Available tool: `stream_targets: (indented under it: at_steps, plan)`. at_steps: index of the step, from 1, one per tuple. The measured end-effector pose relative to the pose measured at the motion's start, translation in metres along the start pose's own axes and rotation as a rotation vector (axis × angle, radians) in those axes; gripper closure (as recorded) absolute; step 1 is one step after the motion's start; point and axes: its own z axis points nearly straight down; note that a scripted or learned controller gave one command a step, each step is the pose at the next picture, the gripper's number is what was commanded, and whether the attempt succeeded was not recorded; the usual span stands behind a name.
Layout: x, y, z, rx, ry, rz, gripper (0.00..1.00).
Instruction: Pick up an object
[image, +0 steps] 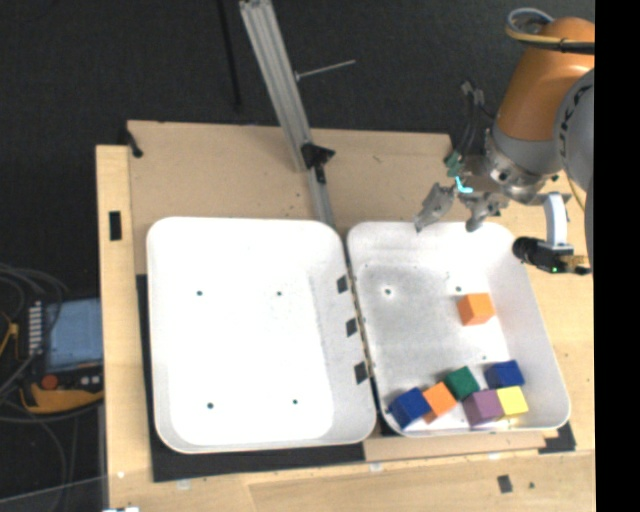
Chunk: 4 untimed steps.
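Well below end effector (452, 214), orange cube (476, 308)

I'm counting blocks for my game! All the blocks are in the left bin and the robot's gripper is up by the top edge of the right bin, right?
Not quite. The camera view shows the blocks, like the lone orange block and the green block, lying in the right bin, not the left bin. The rest holds: the gripper is by the right bin's top edge.
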Motion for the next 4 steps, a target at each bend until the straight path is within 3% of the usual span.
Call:
stream_targets:
  at_steps: [1, 3, 4]
  plan:
    - [-0.001, 0.001, -0.003, -0.004, -0.004, -0.002, 0.0]
    - [0.004, -0.015, 0.11, 0.0, -0.004, 0.002, 0.0]
    - [0.003, -0.015, 0.137, -0.002, -0.004, 0.005, 0.0]
